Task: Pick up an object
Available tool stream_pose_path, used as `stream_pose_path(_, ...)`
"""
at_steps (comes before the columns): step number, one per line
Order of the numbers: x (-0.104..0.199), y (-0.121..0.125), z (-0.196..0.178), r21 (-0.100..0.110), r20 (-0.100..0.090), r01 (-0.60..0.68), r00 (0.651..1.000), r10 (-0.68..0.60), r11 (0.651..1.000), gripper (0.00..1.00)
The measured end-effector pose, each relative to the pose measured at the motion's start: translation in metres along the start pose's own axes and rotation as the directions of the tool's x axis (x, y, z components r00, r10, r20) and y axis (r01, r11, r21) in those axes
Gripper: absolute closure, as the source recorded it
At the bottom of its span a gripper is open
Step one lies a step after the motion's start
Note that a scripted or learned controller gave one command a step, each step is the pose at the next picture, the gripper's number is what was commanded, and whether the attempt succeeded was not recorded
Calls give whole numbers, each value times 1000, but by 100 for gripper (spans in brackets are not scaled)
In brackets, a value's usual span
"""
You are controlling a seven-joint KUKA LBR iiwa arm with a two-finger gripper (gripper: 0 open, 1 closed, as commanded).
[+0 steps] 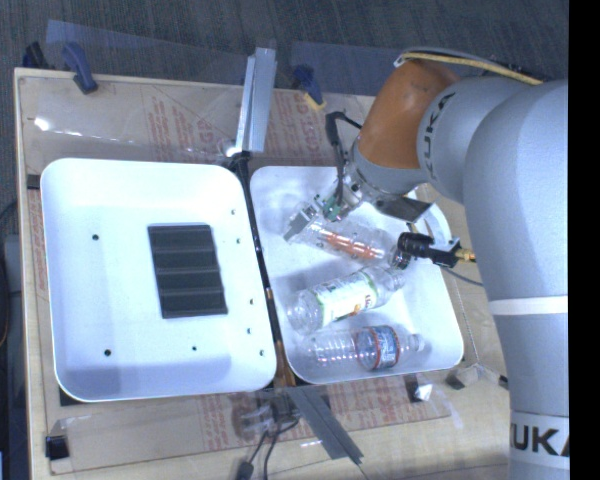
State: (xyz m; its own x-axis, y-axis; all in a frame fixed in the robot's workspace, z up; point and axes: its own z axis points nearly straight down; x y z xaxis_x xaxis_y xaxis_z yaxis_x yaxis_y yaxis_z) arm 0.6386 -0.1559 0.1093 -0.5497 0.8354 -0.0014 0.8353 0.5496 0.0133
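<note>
left bin (pixel 80 268): dark ribbed pad (pixel 187 270) at centre | blue clamps (pixel 78 66) on bench's far edge

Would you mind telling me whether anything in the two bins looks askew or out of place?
Nothing looks spilled or damaged. Three clear plastic bottles lie on their sides at differing angles in the right bin: one with copper-coloured contents, one with a pale label, and one with a red and blue label. A dark ribbed block lies flat in the left bin.
</note>
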Motion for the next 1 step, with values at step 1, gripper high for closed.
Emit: stream_pose_path(1, 53, 59, -84, 11, -1, 76, 997, -76, 997, 100)
